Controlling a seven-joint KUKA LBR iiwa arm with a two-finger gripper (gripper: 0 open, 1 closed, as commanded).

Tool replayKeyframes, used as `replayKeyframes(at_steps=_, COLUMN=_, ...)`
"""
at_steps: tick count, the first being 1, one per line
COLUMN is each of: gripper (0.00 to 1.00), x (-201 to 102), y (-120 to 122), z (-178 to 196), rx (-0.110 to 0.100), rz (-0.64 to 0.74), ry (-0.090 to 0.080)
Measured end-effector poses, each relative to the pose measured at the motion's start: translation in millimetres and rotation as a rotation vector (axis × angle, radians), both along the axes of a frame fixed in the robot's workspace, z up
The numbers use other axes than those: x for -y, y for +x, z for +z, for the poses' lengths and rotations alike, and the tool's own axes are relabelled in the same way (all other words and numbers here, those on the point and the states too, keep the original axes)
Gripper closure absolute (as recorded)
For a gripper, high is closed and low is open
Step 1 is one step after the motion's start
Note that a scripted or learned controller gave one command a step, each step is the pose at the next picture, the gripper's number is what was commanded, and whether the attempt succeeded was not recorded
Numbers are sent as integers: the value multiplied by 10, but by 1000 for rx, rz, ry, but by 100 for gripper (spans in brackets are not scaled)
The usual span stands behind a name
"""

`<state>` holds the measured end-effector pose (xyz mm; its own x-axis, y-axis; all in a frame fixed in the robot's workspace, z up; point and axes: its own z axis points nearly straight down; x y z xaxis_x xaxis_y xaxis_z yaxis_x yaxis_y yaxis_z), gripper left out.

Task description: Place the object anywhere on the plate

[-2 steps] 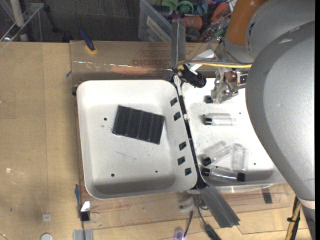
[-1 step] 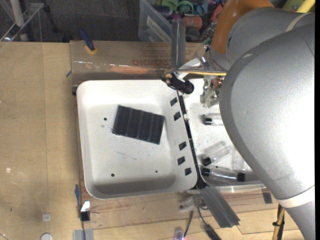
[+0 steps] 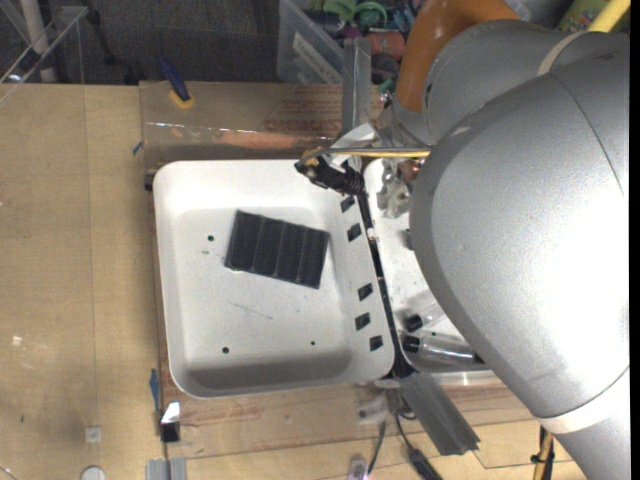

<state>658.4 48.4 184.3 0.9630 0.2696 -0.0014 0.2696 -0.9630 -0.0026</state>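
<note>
- Bench of pale wood (image 3: 70,268) carries two shallow white bins side by side, the left bin (image 3: 190,368) in plain sight and the right bin (image 3: 392,258) mostly covered.
- Black ribbed slab (image 3: 277,249), rectangular, lies flat on the left bin's floor, a little toward 12 o'clock from the bin's middle, its long edges slanting from about 10 to 4 o'clock. It touches none of the walls.
- Grey arm (image 3: 530,218) comes in from 3 o'clock and spreads over the right bin; its orange band (image 3: 440,28) sits toward 1 o'clock.
- Whether the arm has hold of anything cannot be told from here, as its own bulk hides its end.
- Small black squares (image 3: 362,291) run in a row down the rim between the two bins.
- Shiny metal piece (image 3: 432,346) peeps out under the arm at about 5 o'clock — what it is cannot be told.
- Clear crate (image 3: 320,28) of bright odds and ends stands at 12 o'clock, beyond the bins.
- Blue clip (image 3: 180,94) sits at 11 o'clock, well apart from the slab.
</note>
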Motion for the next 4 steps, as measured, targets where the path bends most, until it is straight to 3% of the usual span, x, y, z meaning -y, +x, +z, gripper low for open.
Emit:
replayKeyframes(at_steps=1, gripper=100, x=-208, y=-8, z=-209, rx=31, rz=4, ry=-14)
replayKeyframes(at_steps=3, gripper=100, x=-259, y=-86, z=-235, rx=56, rz=7, ry=-25)
replayKeyframes(at_steps=4, gripper=100, x=-851, y=-111, z=-29, rx=3, rz=87, ry=-2)
